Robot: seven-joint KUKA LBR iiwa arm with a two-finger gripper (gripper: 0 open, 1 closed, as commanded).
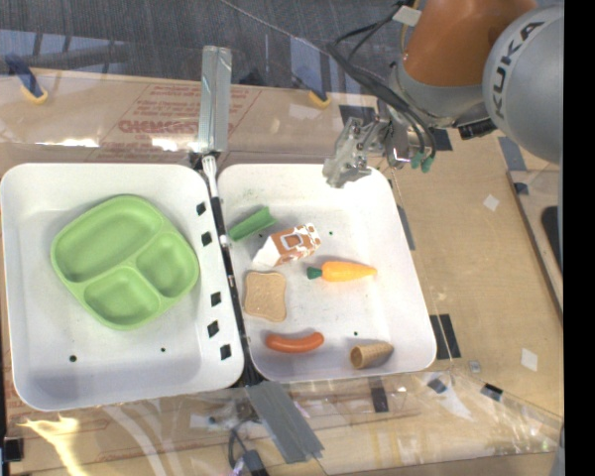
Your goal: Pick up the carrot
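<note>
The gripper (349, 164) hovers at upper centre, holding nothing; its opening I cannot tell. Approach step: it must descend toward the carrot (343, 272), centre right.

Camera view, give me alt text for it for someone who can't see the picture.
A toy carrot lies in the right bin among a sausage, bread slice, small carton, green stick and cone. The gripper hovers over that bin's far edge, holding nothing. A green divided plate sits in the left bin.
</note>
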